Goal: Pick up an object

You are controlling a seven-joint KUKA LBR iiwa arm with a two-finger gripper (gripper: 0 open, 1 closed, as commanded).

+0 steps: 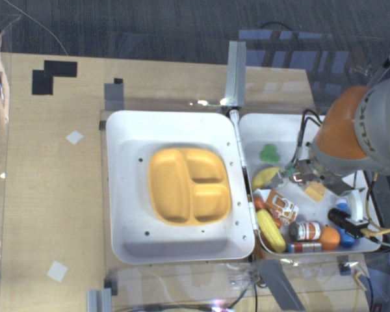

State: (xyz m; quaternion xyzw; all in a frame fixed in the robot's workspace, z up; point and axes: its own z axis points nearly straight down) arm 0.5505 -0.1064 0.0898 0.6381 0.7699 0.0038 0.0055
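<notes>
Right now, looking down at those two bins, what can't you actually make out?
- Camera view: the gripper is small and dark against clutter; whether it is open cannot be told.
- The can label is too small to read.
- The blue object is partly hidden behind the arm's cabling.
- The right bin's far side is covered by the arm.

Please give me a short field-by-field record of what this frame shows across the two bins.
left bin: holds a yellow divided tray
right bin: green piece, banana, corn cob, snack packet, can, orange ball
arm: reaching in over the right bin
end effector: low over the right bin, near the banana
grasp: cannot tell
</notes>
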